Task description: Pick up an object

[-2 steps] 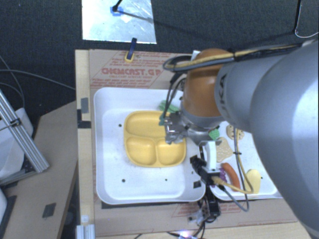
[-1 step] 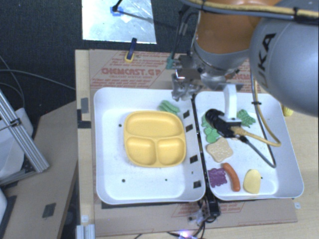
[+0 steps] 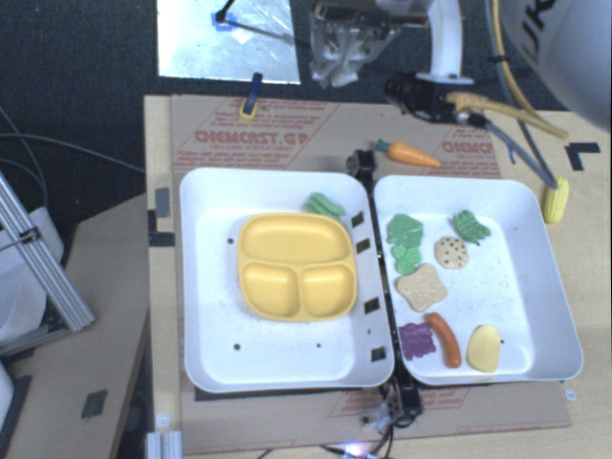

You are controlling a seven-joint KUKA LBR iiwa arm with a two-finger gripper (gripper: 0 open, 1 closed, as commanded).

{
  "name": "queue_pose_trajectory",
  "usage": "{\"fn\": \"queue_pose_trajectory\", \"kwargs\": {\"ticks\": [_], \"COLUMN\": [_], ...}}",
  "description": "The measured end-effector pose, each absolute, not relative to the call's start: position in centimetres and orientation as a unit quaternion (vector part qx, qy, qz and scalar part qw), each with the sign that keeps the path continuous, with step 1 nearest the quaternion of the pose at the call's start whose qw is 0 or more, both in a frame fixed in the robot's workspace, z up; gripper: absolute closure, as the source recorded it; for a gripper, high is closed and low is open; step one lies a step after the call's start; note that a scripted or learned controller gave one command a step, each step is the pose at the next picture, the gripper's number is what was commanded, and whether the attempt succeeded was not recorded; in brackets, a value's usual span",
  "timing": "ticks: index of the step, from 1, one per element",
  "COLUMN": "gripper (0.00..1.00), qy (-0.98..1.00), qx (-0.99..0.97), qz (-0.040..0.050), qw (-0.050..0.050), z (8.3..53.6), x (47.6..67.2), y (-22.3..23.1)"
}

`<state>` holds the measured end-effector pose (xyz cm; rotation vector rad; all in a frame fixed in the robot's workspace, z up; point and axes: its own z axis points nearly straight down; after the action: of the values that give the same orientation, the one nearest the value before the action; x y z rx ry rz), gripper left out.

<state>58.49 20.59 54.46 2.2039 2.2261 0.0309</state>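
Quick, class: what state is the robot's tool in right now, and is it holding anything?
Tool: up above the bench beyond the bins, nothing visibly in it; open or closed cannot be told.

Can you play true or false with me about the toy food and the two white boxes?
1. The yellow tray sits in the left bin. True.
2. The carrot lies inside the right bin. False: it lies on the bench beyond the bins.
3. The cookie is in the right bin. True.
4. The sausage is on the yellow tray. False: it is in the right bin, beside the purple piece.
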Motion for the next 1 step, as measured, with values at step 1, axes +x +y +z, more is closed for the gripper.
{"fn": "queue_pose_trajectory", "kwargs": {"ticks": [1], "gripper": [1.0], "qy": [0.707], "qx": [0.707], "qz": [-0.0036], "qw": [-0.002], "z": [44.09], "x": [58.53], "y": [19.84]}}
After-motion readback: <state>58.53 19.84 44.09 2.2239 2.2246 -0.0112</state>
